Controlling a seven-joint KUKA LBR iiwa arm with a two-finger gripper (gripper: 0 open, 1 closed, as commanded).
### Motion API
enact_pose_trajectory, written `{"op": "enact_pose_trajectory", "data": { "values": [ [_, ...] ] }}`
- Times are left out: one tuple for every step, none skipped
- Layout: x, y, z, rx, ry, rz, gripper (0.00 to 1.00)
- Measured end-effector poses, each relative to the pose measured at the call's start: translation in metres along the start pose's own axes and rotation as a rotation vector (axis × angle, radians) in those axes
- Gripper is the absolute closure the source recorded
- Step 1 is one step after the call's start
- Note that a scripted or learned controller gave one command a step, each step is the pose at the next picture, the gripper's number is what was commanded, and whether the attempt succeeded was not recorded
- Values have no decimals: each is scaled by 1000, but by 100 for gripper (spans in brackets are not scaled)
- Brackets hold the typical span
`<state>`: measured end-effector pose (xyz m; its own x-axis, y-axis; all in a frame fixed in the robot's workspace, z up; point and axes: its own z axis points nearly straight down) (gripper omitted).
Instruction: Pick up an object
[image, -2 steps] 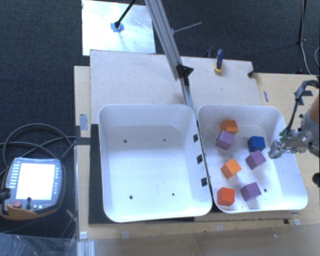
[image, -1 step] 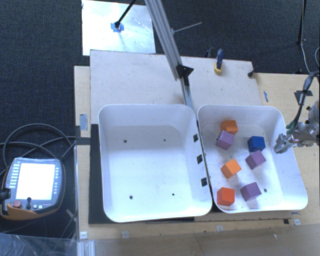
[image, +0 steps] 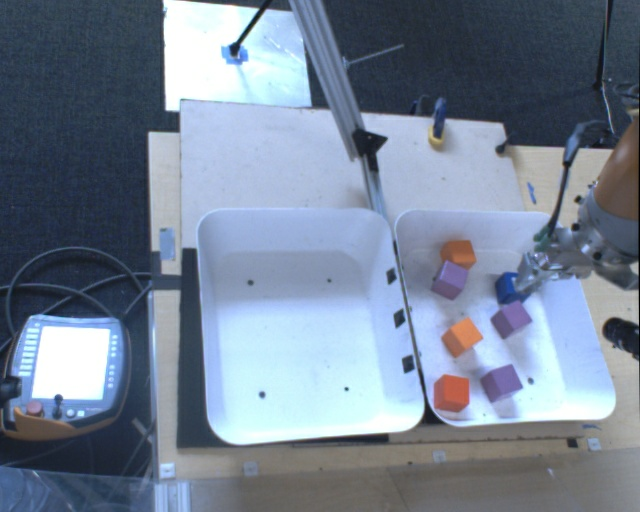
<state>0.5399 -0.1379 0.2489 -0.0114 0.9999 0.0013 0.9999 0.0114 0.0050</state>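
Your gripper (image: 522, 277) is down in the right bin (image: 590, 395), near its right wall, right at the blue block (image: 508, 289) — pincer state, I cannot tell. Nothing lifted yet — the pick-up remains.

Smooth white plastic bins (image: 300, 225)

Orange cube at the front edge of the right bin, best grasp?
Take the front orange cube from above, fingers on its two side faces running left-right in the view. It sits flat, close to the bin's front wall, so a front-back pinch looks cramped. The purple cube to its right stands apart, likely leaving finger room.
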Motion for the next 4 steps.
{"op": "enact_pose_trajectory", "data": {
  "values": [
    [62,17,4,2,0,-1,100],
    [115,37,13,3,1,0,100],
    [168,49,4,2,2,1,100],
    [228,60,15,4,1,0,100]
  ]
}}
